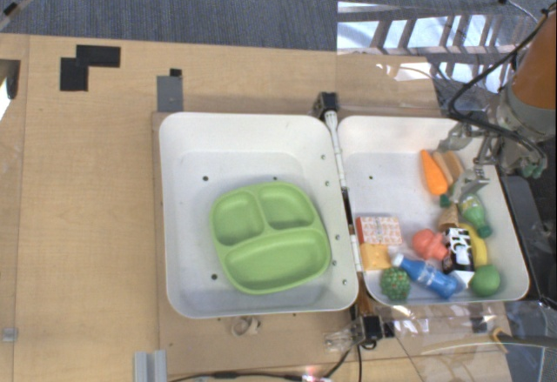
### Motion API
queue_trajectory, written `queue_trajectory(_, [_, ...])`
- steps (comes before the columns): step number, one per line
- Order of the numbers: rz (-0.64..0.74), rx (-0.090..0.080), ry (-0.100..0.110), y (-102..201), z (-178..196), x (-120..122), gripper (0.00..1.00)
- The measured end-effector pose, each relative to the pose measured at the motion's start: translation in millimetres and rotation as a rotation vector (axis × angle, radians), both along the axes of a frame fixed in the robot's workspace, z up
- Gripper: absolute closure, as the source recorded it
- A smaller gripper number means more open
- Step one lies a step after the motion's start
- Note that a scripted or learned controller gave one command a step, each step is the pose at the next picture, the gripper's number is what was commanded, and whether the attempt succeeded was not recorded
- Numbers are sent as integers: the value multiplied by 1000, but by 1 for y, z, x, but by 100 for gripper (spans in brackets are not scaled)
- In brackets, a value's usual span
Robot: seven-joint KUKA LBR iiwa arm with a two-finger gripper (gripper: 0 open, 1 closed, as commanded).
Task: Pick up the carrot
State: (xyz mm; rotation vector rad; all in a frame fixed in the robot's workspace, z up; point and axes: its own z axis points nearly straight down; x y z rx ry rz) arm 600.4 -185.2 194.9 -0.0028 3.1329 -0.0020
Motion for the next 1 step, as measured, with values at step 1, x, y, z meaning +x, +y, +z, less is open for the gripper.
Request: queue_trajectory(1, [40, -1, -3, -5, -103, 15, 0])
